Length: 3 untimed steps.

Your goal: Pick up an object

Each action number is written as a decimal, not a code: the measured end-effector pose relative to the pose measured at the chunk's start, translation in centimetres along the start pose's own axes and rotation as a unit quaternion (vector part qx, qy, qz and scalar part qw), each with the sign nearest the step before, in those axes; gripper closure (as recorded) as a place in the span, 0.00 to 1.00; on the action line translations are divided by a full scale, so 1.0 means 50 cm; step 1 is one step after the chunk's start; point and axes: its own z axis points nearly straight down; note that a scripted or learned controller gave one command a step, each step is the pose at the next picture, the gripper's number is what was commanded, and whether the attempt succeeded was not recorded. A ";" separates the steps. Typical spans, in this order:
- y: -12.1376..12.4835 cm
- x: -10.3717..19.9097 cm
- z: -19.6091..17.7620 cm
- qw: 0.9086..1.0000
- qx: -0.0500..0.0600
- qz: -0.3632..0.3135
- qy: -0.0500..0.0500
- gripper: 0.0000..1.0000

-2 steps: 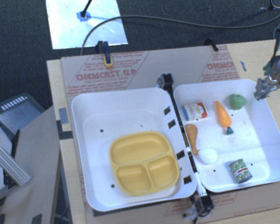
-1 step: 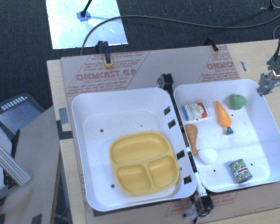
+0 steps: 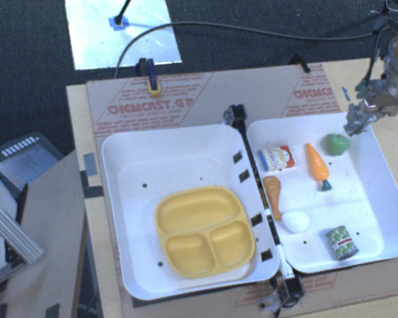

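The right bin (image 3: 377, 189) holds several small objects. An orange carrot (image 3: 317, 164) lies near its middle, with a green round fruit (image 3: 337, 144) just to the right of it. A small red and white packet (image 3: 277, 157) sits at the bin's back left. Below it lie an orange drumstick-shaped piece (image 3: 272, 192) and a white egg (image 3: 295, 220). A green can (image 3: 341, 242) lies near the front. My gripper (image 3: 357, 120) hangs at the bin's back right edge, close above and right of the green fruit, with nothing seen in it.
The left bin (image 3: 128, 200) holds a yellow divided tray (image 3: 203, 230). A black clip strip (image 3: 255, 183) runs between the two bins. A cable (image 3: 240, 29) crosses the dark floor behind the bench. A grey device (image 3: 25, 161) and metal rail (image 3: 4, 224) stand at the left.
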 end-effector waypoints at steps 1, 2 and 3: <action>0.030 0.091 0.017 1.000 0.000 0.000 0.000 1.00; 0.045 0.202 0.009 1.000 0.000 -0.001 0.001 1.00; 0.050 0.301 0.007 1.000 0.000 -0.001 0.001 1.00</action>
